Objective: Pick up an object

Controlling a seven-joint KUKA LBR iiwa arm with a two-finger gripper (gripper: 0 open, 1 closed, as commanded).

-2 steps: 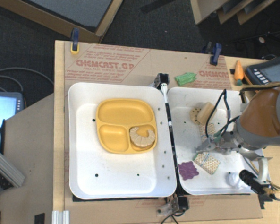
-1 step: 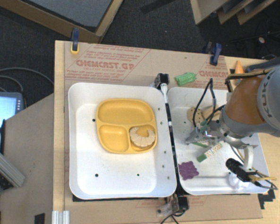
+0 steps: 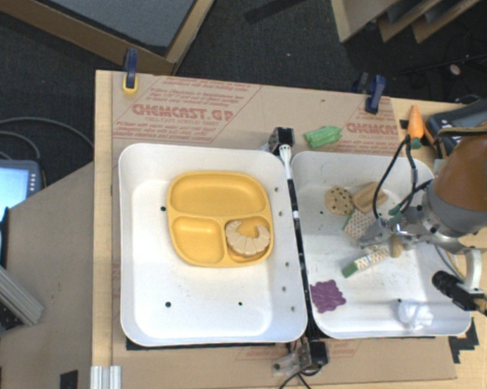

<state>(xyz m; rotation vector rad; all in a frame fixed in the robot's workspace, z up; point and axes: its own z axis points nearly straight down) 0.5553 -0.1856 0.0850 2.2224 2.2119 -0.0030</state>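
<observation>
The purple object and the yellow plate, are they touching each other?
Apart. The camera view shows the purple object in the right bin and the yellow plate in the left bin, with the bin walls between.

Divided plate (image 3: 218,198) in left bin (image 3: 141,249); small objects (image 3: 329,295) in right bin (image 3: 441,325).

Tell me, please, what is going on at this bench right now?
A grey arm with an orange band reaches in from the right, its gripper low in the right bin among small items: a round cookie, a patterned packet and a purple piece. Whether it has hold of anything cannot be told. In the left bin sits a yellow divided plate with a round food item in one compartment.
</observation>
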